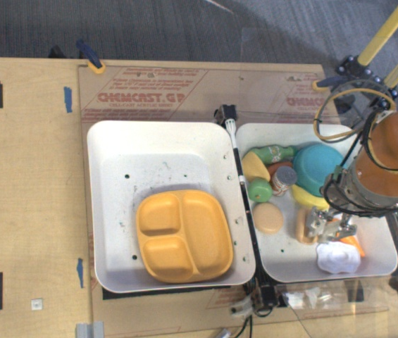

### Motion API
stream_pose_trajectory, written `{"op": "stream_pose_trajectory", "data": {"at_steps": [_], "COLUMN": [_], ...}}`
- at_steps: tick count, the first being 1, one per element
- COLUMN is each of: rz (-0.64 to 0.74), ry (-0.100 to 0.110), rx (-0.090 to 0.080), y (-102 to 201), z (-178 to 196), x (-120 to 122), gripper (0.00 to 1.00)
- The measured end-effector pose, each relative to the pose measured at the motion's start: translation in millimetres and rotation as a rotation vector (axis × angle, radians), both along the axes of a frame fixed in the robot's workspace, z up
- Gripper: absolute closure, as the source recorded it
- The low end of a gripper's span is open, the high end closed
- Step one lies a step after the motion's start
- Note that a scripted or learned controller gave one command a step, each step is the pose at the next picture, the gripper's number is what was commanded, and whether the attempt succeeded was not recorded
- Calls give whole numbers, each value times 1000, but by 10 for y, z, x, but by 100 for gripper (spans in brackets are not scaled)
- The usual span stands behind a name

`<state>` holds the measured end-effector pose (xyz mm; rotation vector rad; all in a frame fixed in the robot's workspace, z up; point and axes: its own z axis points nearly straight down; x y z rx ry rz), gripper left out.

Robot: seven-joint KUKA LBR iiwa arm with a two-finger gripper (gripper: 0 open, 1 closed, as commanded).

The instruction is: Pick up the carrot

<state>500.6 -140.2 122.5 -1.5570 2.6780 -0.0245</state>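
The carrot (354, 243) is a small orange piece in the right bin (382, 270), near its front right, mostly hidden by the arm and by a white crumpled object (338, 258). My gripper (332, 225) is down in this bin, just up and left of the carrot. Its two metal fingers stand apart, open, with nothing visible between them.
The right bin also holds a teal bowl (317, 167), a yellow banana-like piece (256, 166), a green bottle (276, 151), a green ball (259, 189), a tan round item (268, 218) and a small can (282, 179). The left bin (114, 160) holds a yellow divided plate (183, 234).
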Motion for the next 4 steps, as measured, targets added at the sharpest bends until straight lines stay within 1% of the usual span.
{"op": "stream_pose_trajectory", "data": {"at_steps": [1,2,3,4], "rz": [71,478,891,1101], "ry": [12,26,1,4], "rx": [-9,-25,-52,-46], "y": [-372,-359,-280,-589], "z": [-216,-226,-214,-225], "x": [35,285,-65,22], "gripper": [100,100,100,100]}}
